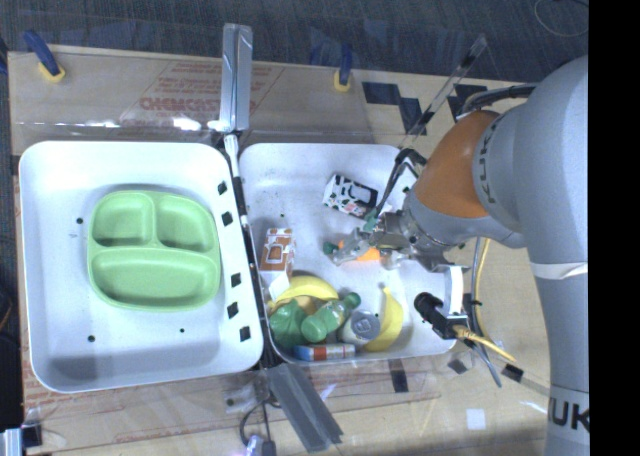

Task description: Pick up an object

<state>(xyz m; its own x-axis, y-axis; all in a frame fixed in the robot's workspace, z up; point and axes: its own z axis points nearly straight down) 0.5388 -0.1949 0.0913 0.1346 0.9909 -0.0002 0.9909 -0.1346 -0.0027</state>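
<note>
Underneath everything, a wooden bench (100,84) with two shallow white bins side by side. On the left, the left bin (40,244), holding a green divided plate (155,249) that lies flat near its middle. On the right, the right bin (300,159), crowded along its near edge and barer toward the far wall. Reaching in from the right over that bin, the grey arm (540,194), with its orange band (455,179) just above the wrist. Down low inside the right bin, about mid-way across, the gripper (362,242), pointing left; open or closed cannot be told from this angle. Just beside the tip, perhaps touching, a small orange piece (370,255), too small to identify and not clearly gripped. Nothing seen lifted off the bin floor. Toward the far wall, apart from the pile, a black-and-white carton (348,194), tilted. Near the dividing wall, a small brown box (278,249). In the near pile, a yellow banana (305,291) resting against green bottles (310,322), a second banana (390,322) curving up on the right side of the pile, a small round can (360,326) wedged between the bottles and that second banana, and, at the very front edge, a thin red-and-blue marker (325,352) lying flat along the wall.
</note>
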